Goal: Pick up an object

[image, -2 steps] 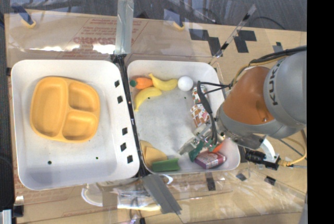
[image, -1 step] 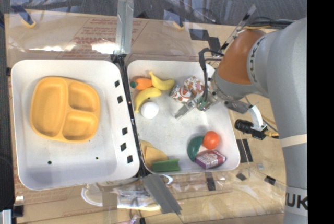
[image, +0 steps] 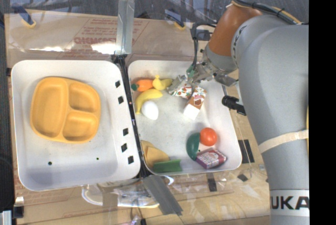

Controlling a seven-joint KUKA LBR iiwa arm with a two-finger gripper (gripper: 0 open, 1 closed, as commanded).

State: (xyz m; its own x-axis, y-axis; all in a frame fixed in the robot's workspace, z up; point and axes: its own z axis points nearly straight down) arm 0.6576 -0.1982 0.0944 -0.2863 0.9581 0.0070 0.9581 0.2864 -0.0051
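Camera view. Two white bins are seen side by side on the bench. The left bin is occupied by a yellow divided tray, lying in its upper half. All positions below are given relative to the white egg, which lies in the upper left part of the right bin.

Touching the egg on its upper side, a yellow banana is recorded. Above that, a small yellow duck-like toy is seen, with an orange carrot just to its left, both near the bin's far wall. To the right of the egg, a small milk carton with a red-and-white pattern lies tilted. Up and to the right of the egg, a crumpled patterned packet lies just beside the carton's top.

The gripper is positioned directly above the packet and carton. The condition of the claw cannot be determined, as it is too small and cluttered to be read.

Down and to the right of the egg, a red tomato is found touching a green pepper, with a purple box below them. Directly below the egg, a tan wedge and a green block lie against the near wall.
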